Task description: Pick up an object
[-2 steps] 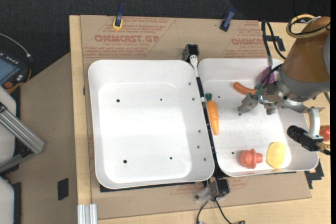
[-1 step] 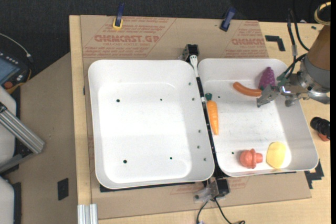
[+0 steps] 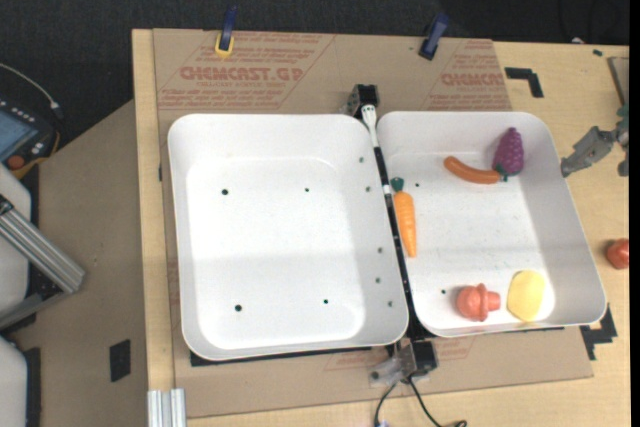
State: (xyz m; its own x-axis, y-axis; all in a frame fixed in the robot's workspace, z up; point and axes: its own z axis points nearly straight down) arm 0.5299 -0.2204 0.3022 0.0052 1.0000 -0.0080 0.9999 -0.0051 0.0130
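The right bin (image 3: 560,245) holds several toy foods. An orange carrot (image 3: 404,221) lies along its left wall. A thin orange-red pepper (image 3: 471,172) and a purple bunch of grapes (image 3: 508,151) sit at the far side. A red piece (image 3: 477,301) and a yellow lemon (image 3: 527,295) rest near the front wall. My gripper (image 3: 588,152) shows as a grey shape at the view's right edge, just outside the right bin's far right corner and to the right of the grapes. Nothing is seen in it.
The left bin (image 3: 190,215) shares a black divider (image 3: 388,215) with the right one. Both stand on a cardboard sheet (image 3: 300,65) held by two clamps at the back. A small orange-red shape (image 3: 618,255) sits on the bench right of the right bin.
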